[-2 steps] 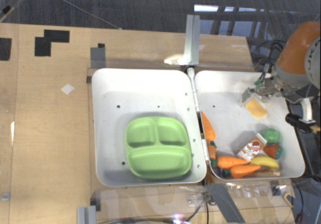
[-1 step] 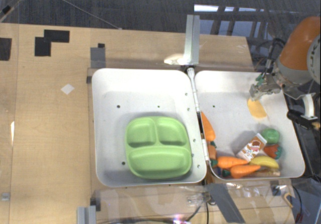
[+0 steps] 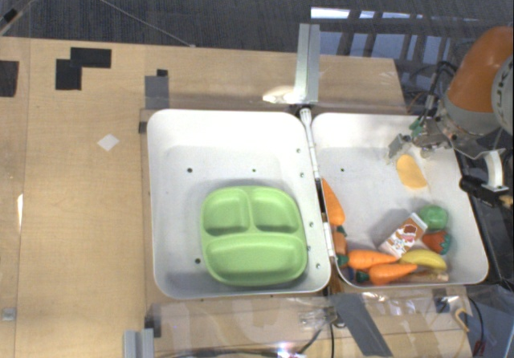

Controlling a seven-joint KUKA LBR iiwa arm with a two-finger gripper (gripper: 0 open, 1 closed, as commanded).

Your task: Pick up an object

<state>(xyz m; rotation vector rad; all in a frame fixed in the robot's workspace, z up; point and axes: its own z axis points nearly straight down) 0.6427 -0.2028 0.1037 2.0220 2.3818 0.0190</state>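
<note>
My gripper (image 3: 409, 145) hangs over the upper right part of the right bin (image 3: 361, 140), at the end of the grey arm with its orange band (image 3: 479, 75). Its two fingers stand apart, open, with nothing between them. Just below it a pale orange oval piece (image 3: 413, 172) lies on the bin floor. A pile fills the bin's lower right corner: a small carton (image 3: 404, 237), a banana (image 3: 425, 260), a green vegetable (image 3: 434, 216) and two carrots (image 3: 374, 258). Another carrot (image 3: 332, 205) lies along the bin's left wall.
In the left bin (image 3: 185, 148) sits a green divided plate (image 3: 254, 236). A metal post (image 3: 308, 63) rises at the back between the two bins. Cables and dark arm parts (image 3: 486, 180) crowd the right bin's right rim.
</note>
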